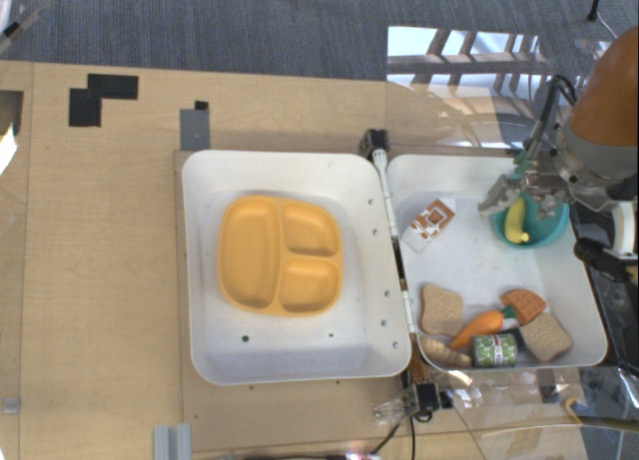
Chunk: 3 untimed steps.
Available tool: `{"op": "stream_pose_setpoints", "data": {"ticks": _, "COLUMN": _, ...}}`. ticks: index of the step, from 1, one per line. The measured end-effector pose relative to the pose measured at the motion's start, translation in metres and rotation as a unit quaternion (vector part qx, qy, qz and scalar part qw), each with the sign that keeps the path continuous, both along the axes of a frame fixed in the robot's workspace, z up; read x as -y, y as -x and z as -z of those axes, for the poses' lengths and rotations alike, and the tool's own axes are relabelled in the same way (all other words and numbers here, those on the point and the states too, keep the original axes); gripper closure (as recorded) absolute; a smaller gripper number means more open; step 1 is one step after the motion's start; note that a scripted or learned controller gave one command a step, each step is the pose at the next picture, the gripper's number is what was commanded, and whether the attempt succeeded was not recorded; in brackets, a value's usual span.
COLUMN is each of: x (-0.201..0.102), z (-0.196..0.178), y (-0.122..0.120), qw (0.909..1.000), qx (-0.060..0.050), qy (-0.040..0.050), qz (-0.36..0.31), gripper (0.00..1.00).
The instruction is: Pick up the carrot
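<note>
Right bin [589, 293]: my gripper [526, 194] hangs over the teal bowl [547, 231] at the back, fingers spread, nothing in them. Carrot [478, 325] lies at the front, wedged among bread slices [440, 307] and a green can [494, 350]. Risk: fingers snag neighbours, carrot slips.

Arm [609, 99] cut by right edge; pincer [527, 194] blurred.

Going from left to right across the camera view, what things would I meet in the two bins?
Yellow divided plate → snack packet → bread slice → carrot → teal bowl holding a banana, with the gripper just above it.
</note>
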State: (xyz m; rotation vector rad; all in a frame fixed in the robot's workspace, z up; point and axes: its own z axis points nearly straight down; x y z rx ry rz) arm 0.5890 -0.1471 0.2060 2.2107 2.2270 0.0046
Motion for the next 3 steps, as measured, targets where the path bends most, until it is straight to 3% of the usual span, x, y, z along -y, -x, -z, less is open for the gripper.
{"op": "stream_pose_setpoints", "data": {"ticks": 1, "x": -0.025, "z": 0.116, "y": 0.057, "qw": 0.9994, "qx": 0.003, "qy": 0.0002, "qz": -0.033, "gripper": 0.0}}
{"op": "stream_pose_setpoints", "data": {"ticks": 2, "x": 0.004, "z": 0.117, "y": 0.089, "qw": 0.9804, "qx": 0.006, "qy": 0.0036, "qz": -0.197, "gripper": 0.0}}
{"op": "stream_pose_setpoints", "data": {"ticks": 3, "x": 0.002, "z": 0.105, "y": 0.085, "qw": 0.9802, "qx": 0.011, "qy": 0.0033, "qz": -0.198, "gripper": 1.0}}
